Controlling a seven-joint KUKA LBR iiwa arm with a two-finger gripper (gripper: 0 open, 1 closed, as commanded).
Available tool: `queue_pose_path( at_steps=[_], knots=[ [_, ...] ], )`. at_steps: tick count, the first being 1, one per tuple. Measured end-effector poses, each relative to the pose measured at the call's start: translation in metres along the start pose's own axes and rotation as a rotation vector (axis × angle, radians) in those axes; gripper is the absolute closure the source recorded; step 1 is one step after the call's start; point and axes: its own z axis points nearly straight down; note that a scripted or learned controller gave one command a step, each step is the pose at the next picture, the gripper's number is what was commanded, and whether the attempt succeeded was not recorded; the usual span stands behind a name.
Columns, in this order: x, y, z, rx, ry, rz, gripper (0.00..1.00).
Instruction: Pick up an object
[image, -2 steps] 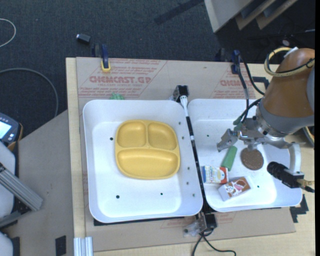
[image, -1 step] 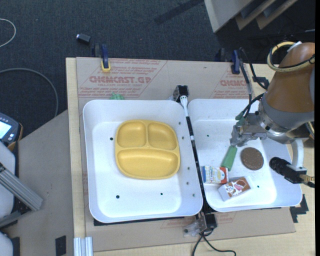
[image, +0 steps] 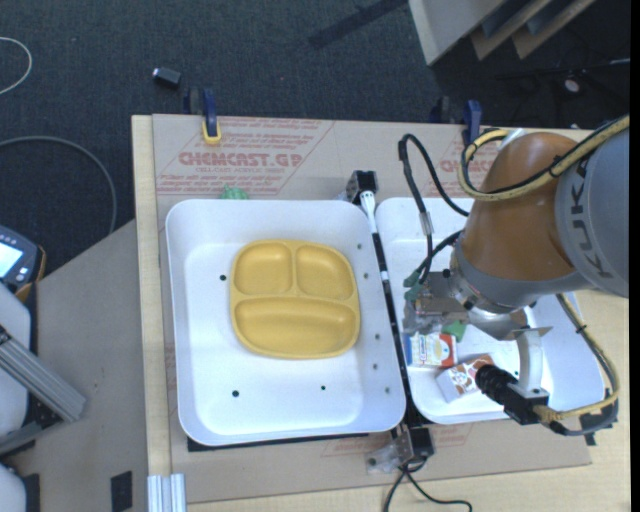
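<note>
- Reading the board under the bins, the red print says something like "CHEMCAST" plus more letters and a smaller line I can't make out; the arm (image: 560, 210) has "KU" showing on its grey shell at the right edge
- Left bin (image: 190, 330) holds a yellow divided plate (image: 295, 298), three compartments, sitting roughly mid-bin with bare white floor all around it
- Right bin (image: 580, 370) is mostly covered by the arm's orange band and grey wrist, which hang low over its left half
- Gripper (image: 432, 312) is down by the right bin's left wall, just above a small carton (image: 432, 350) with red and green print; honestly can't tell how its claw is set
- Second little red and white packet (image: 462, 380) lies just beside the carton, toward the front rim, writing too small to read
- Bench is a tan board with a blue-and-yellow clamp (image: 209, 115) at the back edge, dark carpet and loose cables beyond
- Tight spot: carton sits close to the wall between the bins
</note>
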Motion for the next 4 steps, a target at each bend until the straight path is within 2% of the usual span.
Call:
queue_pose_path(
  at_steps=[1, 2, 3, 4],
  knots=[
    [0.021, 0.002, -0.096, -0.010, -0.003, 0.000, 1.00],
    [0.054, 0.002, -0.156, -0.009, -0.002, 0.000, 1.00],
    [0.092, 0.002, -0.188, -0.011, -0.001, -0.001, 1.00],
    [0.091, 0.002, -0.197, -0.011, -0.002, 0.000, 1.00]
  ],
)
